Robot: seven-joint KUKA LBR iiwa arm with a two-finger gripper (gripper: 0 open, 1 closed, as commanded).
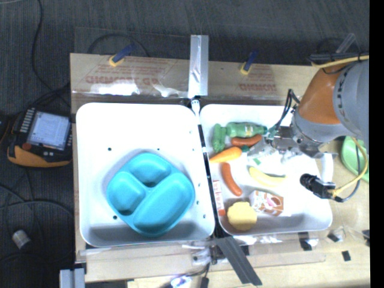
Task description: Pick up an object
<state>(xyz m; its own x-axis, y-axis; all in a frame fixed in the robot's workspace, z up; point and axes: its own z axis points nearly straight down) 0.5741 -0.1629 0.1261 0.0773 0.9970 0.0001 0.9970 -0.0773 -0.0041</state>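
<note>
Jaws of the gripper (pixel 277 141) hang over the right bin (pixel 312 218), near its upper middle; whether they are parted or closed cannot be told. Smooth plastic toy food lies below: a green bottle (pixel 243 128), a red chilli (pixel 246 141), a tapered orange carrot (pixel 225 155), a glossy sausage (pixel 231 179), a curved yellow banana (pixel 266 175), a printed carton (pixel 267 202) and a rounded yellow lump (pixel 240 215). A turquoise divided plate (pixel 150 191) fills much of the left bin (pixel 96 125). Both bins sit on a pale wooden surface (pixel 282 77) over dark ribbed carpet (pixel 180 8).
</note>
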